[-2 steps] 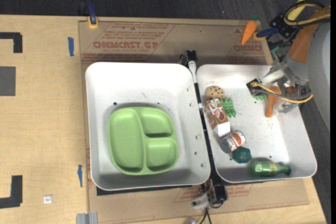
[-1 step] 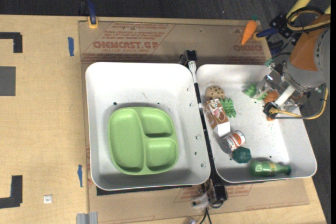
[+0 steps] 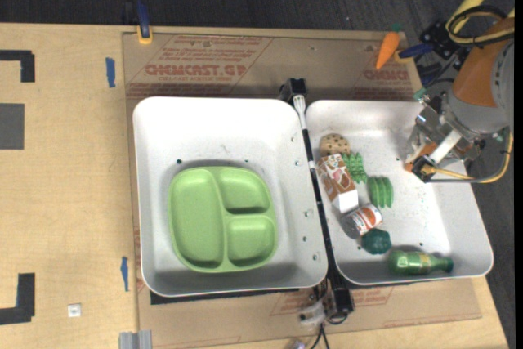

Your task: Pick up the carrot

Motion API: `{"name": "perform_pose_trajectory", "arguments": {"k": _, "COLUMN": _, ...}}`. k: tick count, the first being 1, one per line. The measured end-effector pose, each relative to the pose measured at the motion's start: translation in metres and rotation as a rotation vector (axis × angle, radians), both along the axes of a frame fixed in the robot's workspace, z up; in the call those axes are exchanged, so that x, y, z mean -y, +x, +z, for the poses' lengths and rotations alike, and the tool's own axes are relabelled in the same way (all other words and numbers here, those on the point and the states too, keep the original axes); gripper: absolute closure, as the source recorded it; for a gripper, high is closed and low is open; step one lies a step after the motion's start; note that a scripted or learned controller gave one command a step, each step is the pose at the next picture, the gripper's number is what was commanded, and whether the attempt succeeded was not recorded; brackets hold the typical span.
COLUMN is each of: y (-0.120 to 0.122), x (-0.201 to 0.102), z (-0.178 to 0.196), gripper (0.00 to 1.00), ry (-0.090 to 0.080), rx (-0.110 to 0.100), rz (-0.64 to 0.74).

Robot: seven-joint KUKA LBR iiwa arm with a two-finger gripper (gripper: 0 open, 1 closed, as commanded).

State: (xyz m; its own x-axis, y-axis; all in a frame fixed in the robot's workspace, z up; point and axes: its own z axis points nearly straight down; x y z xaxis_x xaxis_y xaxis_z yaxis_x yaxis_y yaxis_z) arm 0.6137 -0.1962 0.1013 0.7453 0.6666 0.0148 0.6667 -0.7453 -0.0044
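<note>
The carrot (image 3: 387,50) lies on the worktop (image 3: 65,176) beyond the right bin (image 3: 466,217), with bare board to its left; cables (image 3: 445,33) crowd just to its right. Inside that bin, toys cluster along the left wall, leaving the right half open
</note>
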Motion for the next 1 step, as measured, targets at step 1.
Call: {"name": "perform_pose_trajectory", "arguments": {"k": 1, "y": -0.0355, "x": 0.0097, "z": 0.0131, "gripper": 1.0, "ry": -0.008, "rx": -0.013, "rz": -0.075}}
